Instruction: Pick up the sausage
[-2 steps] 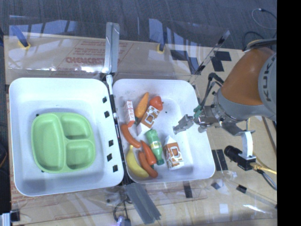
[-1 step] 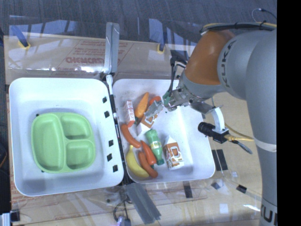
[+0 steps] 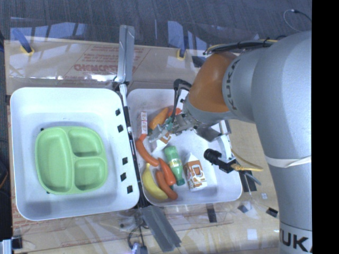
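The sausage (image 3: 145,151) is a curved reddish-orange link lying along the left wall of the right bin (image 3: 228,194). My gripper (image 3: 160,132) hangs low over the upper middle of that bin, just up and to the right of the sausage's top end. Its tip overlaps a small white and orange packet, and I cannot make out anything held in it. The grey arm with its orange band (image 3: 212,86) reaches in from the right and hides the bin's back right part.
Below the sausage lie two more reddish sticks (image 3: 166,180), a yellow banana (image 3: 150,187), a green bottle (image 3: 173,164) and a small orange and white carton (image 3: 196,175). An orange item (image 3: 158,117) lies by the gripper. The left bin (image 3: 32,102) holds a green divided plate (image 3: 71,160).
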Available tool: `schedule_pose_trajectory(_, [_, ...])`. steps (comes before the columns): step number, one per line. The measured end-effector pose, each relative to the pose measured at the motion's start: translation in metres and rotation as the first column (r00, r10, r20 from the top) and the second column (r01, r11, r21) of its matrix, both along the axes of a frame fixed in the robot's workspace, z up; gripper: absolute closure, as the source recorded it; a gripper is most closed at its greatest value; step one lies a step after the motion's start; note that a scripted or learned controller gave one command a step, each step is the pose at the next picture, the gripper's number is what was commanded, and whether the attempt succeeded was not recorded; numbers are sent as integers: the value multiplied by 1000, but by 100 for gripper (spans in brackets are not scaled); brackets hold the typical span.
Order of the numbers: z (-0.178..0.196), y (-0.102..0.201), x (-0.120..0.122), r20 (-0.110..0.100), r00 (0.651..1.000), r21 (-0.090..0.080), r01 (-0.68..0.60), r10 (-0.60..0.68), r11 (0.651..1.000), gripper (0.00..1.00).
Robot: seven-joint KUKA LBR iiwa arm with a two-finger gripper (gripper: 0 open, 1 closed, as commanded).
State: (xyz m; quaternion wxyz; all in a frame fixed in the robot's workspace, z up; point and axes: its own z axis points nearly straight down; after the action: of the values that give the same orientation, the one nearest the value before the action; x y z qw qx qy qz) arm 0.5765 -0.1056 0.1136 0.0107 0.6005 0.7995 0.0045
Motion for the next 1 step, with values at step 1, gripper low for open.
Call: schedule_pose_trajectory(1, [-6,4,39,2,968,-9,-251,251,968,0])
